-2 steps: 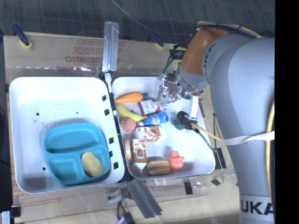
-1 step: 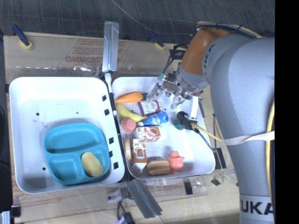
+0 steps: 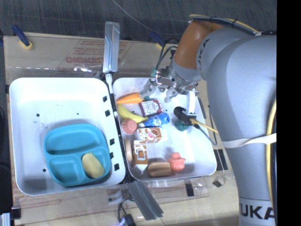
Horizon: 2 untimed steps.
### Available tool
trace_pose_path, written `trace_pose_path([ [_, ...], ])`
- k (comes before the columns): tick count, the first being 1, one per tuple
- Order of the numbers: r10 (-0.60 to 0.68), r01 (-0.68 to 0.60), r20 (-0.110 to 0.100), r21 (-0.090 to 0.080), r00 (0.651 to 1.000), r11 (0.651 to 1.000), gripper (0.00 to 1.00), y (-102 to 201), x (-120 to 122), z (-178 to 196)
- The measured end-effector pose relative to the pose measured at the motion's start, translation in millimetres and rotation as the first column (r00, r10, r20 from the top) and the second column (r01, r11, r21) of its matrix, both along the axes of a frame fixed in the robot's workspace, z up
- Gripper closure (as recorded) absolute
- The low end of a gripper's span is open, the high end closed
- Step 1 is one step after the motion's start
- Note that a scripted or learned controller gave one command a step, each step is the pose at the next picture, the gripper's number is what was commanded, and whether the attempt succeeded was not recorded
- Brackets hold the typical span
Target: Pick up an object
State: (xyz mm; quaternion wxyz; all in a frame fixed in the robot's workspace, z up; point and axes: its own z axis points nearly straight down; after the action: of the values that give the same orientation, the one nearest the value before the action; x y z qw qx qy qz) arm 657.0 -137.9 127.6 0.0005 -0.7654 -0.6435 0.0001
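My gripper (image 3: 159,92) hangs over the far end of the right bin (image 3: 207,159), open, with nothing between its fingers. Just below and left of it lie an orange carrot (image 3: 129,98), a yellow banana (image 3: 128,113) and a maroon packet (image 3: 150,108). A blue bottle (image 3: 158,120) lies next to the packet. A dark teal object (image 3: 181,118) sits to the gripper's lower right.
Nearer the front of the right bin are a pink disc (image 3: 128,126), a small carton (image 3: 149,134), a brown box (image 3: 139,153), a brown loaf (image 3: 159,168) and a pink toy (image 3: 176,162). The left bin (image 3: 28,102) holds a blue divided tray (image 3: 70,145) with a yellow lump (image 3: 93,165).
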Motion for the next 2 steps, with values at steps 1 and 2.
trace_pose_path([
  [1, 0.399, -0.399, -0.003, 0.002, 0.917, 0.917, 0.0, 41.6, -11.1, -17.0],
  [2, 0.519, -0.519, 0.016, -0.014, 0.854, 0.855, 0.0, -16.6, -44.1, -25.2],
])
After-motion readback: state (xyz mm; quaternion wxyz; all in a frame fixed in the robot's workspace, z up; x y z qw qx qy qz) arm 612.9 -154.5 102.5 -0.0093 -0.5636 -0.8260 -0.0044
